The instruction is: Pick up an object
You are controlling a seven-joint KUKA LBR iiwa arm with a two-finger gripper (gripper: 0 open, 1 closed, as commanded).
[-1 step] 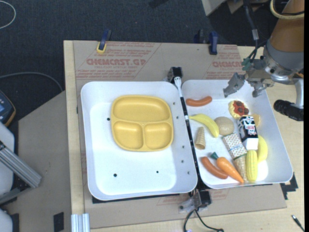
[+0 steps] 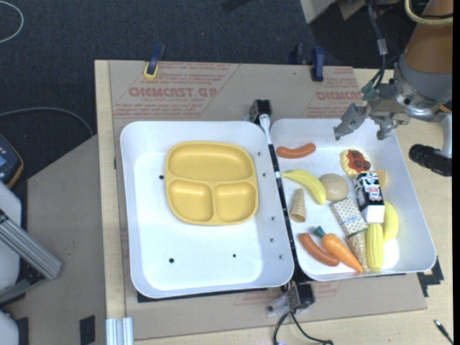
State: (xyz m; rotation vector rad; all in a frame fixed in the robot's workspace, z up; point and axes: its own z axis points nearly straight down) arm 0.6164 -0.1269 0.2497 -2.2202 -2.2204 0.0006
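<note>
Above the right bin's [image 2: 420,228] far edge hangs the gripper [image 2: 368,124], fingers spread, pinching nothing. Nearest lies the hot dog [image 2: 296,150] at eight o'clock, long axis nearly three-to-nine.

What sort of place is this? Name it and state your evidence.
Probably a robotics lab test bench: two shallow white plastic bins clamped on a cardboard-covered board, colourful toy plastic food, and a grey robot arm's end effector above.
</note>
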